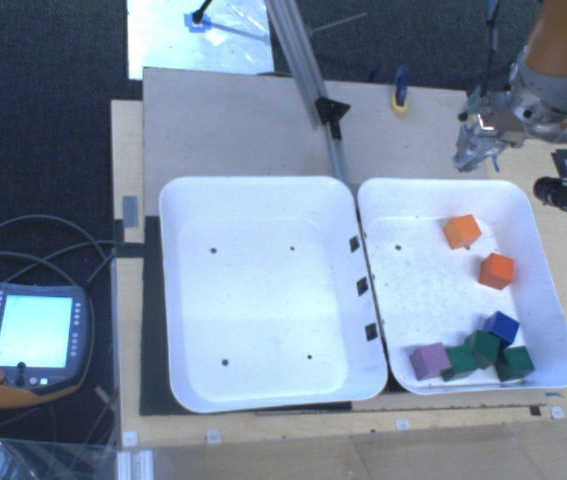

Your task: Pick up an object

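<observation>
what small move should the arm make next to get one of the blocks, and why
Probably swing the claw toward the camera and down over the nearest orange block. The claw hangs above the bench beyond the far rim of the right bin, and that block lies apart from the others.

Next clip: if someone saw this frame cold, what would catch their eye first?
Probably the coloured blocks in the right bin: two orange blocks near its far side, and a purple block, green blocks and a blue block clustered at its near edge. Next, the end effector hanging above the bench just beyond that bin's far rim, away from every block.
</observation>
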Controlling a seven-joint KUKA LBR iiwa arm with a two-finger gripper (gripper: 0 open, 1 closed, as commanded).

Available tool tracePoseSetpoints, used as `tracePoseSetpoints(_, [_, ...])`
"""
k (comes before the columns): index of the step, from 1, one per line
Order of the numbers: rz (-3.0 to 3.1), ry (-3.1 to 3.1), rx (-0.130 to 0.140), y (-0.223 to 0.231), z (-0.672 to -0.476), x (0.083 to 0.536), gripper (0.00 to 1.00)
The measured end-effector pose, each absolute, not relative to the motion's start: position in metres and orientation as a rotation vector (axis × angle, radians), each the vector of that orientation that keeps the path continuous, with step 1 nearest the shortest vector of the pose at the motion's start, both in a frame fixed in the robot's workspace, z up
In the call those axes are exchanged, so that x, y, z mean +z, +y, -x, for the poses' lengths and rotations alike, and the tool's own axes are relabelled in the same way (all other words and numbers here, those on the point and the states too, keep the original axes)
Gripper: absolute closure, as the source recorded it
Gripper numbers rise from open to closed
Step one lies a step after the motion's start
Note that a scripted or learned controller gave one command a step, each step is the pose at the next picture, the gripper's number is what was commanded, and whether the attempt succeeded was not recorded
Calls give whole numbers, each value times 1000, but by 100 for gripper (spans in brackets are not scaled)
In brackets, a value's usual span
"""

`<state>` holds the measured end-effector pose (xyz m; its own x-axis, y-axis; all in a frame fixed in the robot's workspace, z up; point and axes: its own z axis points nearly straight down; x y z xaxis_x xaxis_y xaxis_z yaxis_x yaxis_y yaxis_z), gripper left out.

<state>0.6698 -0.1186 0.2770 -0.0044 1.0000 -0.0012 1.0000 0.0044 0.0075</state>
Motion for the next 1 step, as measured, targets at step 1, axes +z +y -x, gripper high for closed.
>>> tracePoseSetpoints(1, [-2211, 2231, 3, -72, -658, 276, 100])
